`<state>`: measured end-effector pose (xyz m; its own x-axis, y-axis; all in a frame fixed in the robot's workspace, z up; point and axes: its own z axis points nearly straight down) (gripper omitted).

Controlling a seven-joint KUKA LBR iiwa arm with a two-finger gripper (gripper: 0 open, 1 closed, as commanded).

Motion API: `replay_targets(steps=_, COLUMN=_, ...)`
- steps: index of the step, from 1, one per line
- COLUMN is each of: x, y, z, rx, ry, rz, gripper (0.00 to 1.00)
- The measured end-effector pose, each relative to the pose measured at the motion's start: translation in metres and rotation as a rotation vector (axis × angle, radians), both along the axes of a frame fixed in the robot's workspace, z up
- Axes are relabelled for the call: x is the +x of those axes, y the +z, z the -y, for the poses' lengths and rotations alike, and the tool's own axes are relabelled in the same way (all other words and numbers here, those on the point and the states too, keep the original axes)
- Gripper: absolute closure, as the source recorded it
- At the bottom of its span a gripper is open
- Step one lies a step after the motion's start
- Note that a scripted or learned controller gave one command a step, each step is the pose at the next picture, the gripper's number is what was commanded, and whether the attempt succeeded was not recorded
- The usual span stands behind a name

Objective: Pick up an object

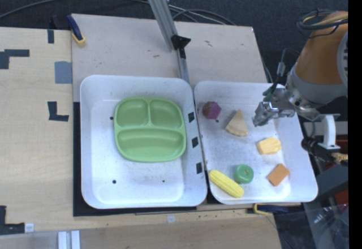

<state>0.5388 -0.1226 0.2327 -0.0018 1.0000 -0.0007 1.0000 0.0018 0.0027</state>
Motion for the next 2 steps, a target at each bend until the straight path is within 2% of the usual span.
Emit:
replay_targets(steps=1, x=0.010, y=-0.010, z=-0.059, rx=0.002, ry=0.006, rz=-0.005, gripper=1.00)
replay_targets(steps=2, x=0.017, y=-0.003, z=-0.105, rx=0.002, ry=0.005, rz=-0.004, gripper=1.00)
